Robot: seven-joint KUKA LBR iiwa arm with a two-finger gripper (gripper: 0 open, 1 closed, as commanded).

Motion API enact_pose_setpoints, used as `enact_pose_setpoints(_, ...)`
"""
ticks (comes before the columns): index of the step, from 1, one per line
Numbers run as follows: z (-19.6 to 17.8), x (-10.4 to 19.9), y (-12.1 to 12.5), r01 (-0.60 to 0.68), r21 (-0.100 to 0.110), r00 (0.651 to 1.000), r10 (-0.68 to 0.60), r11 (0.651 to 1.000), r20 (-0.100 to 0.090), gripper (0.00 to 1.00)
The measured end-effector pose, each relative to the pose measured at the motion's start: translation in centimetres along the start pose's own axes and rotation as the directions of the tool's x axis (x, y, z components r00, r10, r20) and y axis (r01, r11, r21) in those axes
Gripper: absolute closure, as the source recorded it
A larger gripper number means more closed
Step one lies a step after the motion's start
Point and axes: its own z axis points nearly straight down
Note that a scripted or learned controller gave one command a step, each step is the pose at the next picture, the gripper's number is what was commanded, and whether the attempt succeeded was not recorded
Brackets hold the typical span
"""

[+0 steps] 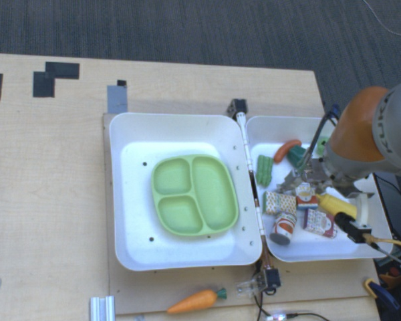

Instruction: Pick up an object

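Tool (302, 182) low in the right bin (317, 248), among the clutter; how far it is open cannot be told.
Nearest, a toy carrot (195, 301) lies on the surface (47, 199), outside the bins and well to the view's left of the tool. Candidate objects: a small can (285, 226) and a red-and-white box (319, 222) just nearside of the tool, a patterned box (279, 201) just beside it. A green divided plate (194, 194) sits in the left bin (134, 179). Just beyond the tool lies an orange sausage (287, 150).

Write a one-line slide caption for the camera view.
Gripper reaching into the cluttered right bin; green divided plate in the left bin; toy carrot lies on the bench outside.
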Motion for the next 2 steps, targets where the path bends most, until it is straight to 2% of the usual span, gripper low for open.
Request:
enact_pose_setpoints(1,-1.2,0.0,0.2,0.001,-0.006,1.000,-0.001,1.000,0.001,1.00)
enact_pose_setpoints(2,-10.4,5.8,-5.1,0.003,0.002,1.000,-0.003,1.000,-0.001,1.00)
